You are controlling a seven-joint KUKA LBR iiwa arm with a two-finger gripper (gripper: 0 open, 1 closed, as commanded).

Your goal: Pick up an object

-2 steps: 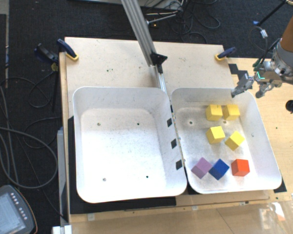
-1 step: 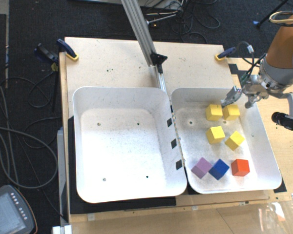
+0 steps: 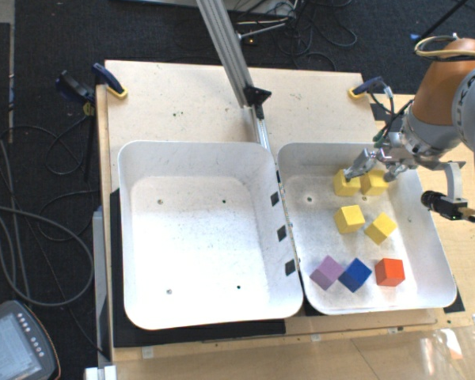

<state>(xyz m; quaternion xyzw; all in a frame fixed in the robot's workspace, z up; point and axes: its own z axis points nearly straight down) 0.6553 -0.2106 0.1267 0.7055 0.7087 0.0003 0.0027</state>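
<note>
A wooden bench (image 3: pixel 182 101) is bearing two white bins (image 3: pixel 142 212) above dark carpet (image 3: pixel 39 172), while the gripper (image 3: pixel 370 167) is hovering spread open over two yellow blocks (image 3: pixel 346 185), holding nothing

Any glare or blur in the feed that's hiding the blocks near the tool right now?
Camera view: lighting is even and soft, the white right bin is bright but not blown out; the yellow blocks under the tool read clearly, though the tool itself is small and slightly soft, and a shiny patch glares at the bench's lower right corner.

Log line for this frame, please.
hand over two yellow cubes | right bin | no lift visible
</note>
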